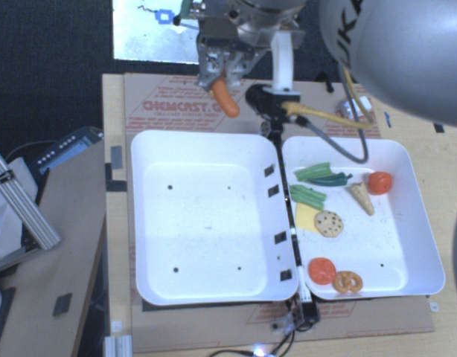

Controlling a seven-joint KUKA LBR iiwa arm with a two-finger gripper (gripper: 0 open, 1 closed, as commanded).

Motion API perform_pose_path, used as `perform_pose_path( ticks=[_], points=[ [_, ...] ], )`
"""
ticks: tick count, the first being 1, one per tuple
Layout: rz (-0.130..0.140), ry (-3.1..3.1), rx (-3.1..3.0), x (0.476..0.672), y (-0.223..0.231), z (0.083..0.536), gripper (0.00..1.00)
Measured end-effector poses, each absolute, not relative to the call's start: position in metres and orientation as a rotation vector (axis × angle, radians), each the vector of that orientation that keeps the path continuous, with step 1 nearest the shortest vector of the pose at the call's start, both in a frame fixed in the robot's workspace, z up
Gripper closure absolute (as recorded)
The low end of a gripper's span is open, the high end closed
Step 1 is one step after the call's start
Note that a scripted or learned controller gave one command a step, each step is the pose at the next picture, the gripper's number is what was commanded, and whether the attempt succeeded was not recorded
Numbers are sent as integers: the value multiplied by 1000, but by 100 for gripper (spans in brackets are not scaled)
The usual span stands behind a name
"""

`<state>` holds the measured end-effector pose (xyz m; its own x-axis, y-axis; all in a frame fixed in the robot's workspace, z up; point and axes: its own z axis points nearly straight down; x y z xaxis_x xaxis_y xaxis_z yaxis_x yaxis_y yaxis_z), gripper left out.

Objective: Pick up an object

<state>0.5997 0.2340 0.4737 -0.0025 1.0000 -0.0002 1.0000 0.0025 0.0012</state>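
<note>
Right bin [418, 199] – cookie [329, 223], pretzel [348, 281], tomato [379, 182].

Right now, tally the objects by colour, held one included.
Orange: 2, carrot between the fingers of the gripper, pretzel
Green: 2
Red: 2
Yellow: 1
Tan: 2, cookie, cone
Total: 9

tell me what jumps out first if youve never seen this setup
The big grey arm fills the top right, and its gripper hangs above the far edge of the left bin with an orange carrot between its fingers. Next, the right bin draws the eye with its scatter of toy food: green pods, a red tomato, a cookie and a pretzel.
</note>
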Motion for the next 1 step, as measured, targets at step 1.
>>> perform_pose_path(
  ticks=[1],
  points=[
    [-9,2223,2223,609,234,388,100]
  ],
)
